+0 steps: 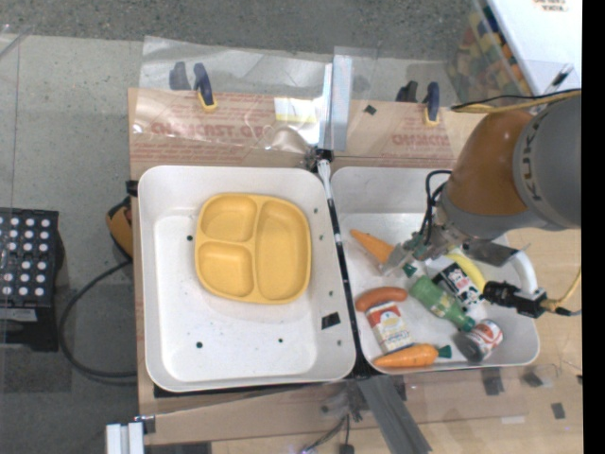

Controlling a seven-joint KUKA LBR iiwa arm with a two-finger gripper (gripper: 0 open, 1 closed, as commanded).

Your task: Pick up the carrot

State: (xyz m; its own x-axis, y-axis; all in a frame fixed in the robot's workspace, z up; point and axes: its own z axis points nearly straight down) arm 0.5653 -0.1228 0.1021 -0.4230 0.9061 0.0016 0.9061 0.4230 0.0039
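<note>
Two shallow white bins sat side by side on the bench. The left bin (165,348) carried a yellow plastic plate with three compartments (253,248), lying flat toward its upper half. The right bin (378,192) held a cluster of small items in its lower half.

An orange carrot with a green stub at its thick end (408,356) lay along the near wall of the right bin, pointing left, just below a small red and white carton (388,327). A reddish-brown sausage (380,297) rested just above the carton. Higher up, a second orange piece shaped like a cone (372,246) lay tilted near the bin's left wall. A green bottle (440,303) lay slantwise in the middle of the cluster, with a yellow banana-like object (466,274) beside it on the right and a small red and white can (486,334) near the bin's lower right corner.

The grey arm with the orange band (493,164) reached in from the right. Its two-finger gripper (414,251) hung low over the bin, just right of the cone and above the green bottle, well apart from the carrot at the near wall. Whether its jaws were spread or closed could not be told, and nothing was seen between them.
</note>
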